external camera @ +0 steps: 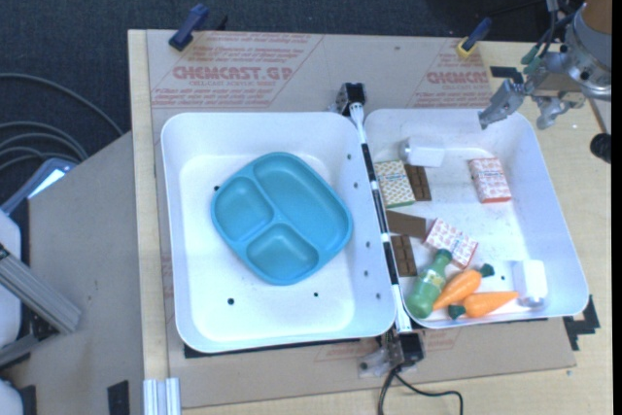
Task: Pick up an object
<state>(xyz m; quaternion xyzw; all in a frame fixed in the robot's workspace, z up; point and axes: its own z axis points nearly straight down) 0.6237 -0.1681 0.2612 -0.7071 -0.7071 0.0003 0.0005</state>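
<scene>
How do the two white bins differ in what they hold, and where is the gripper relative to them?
The left bin holds a single blue divided plate; the right bin holds many small things, among them two toy carrots and a green bottle. The gripper is over the right bin's far edge, away from the left bin. Both bins are white, shallow and lie side by side.

The right bin [544, 172] has bare floor in its middle and far right. Clutter lines its left wall and near edge: packets [394, 183], a bottle [428, 285], carrots [471, 294]. A blue plate [280, 217] fills the left bin's [185, 238] centre.
</scene>
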